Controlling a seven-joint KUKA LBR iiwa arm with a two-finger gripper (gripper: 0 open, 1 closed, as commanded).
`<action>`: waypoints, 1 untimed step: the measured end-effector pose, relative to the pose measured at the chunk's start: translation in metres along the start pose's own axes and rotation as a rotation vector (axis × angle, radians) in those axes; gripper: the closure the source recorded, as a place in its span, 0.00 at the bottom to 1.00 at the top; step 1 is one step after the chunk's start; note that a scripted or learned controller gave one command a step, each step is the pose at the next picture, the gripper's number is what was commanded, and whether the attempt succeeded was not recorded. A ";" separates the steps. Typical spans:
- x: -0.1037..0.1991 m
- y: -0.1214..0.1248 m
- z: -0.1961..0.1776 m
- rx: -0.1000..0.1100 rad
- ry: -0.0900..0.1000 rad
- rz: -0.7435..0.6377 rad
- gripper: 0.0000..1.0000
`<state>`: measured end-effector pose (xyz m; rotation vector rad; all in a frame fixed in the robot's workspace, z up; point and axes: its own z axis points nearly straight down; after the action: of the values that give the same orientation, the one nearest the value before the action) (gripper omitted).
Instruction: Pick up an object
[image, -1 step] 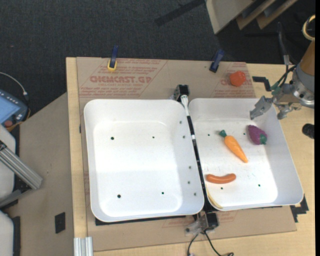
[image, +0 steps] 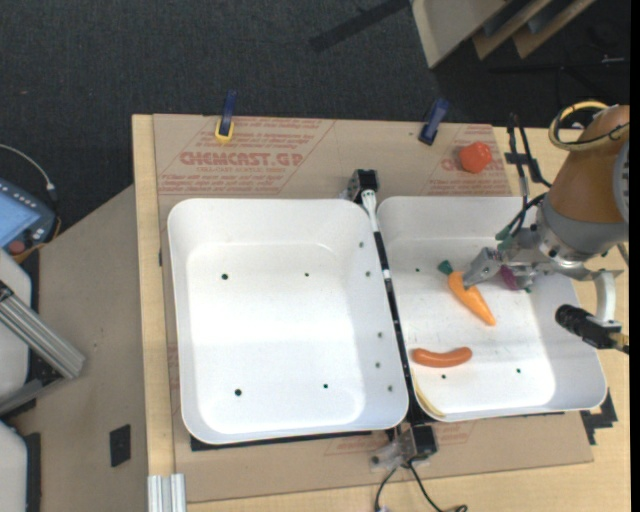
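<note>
**Hand low over the right bin, beside the carrot**

The hand sits in the right bin, just beside the carrot's top end; whether it grips anything cannot be told. A sausage lies below the carrot. The arm is cut off at the frame edge.

Even, diffuse light from overhead fills the scene; the two white bins come out bright and close to washed out, with little surface detail. Shadows are soft and short, a thin dark one under the bins' front edges. The dark floor at the top falls off dim. Focus is moderate throughout, with coarse, slightly grainy detail
</note>
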<state>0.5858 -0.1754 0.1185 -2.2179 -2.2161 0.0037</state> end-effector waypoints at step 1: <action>0.080 0.013 0.036 -0.002 0.000 -0.005 0.00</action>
<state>0.5986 -0.0954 0.0831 -2.2129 -2.2226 0.0020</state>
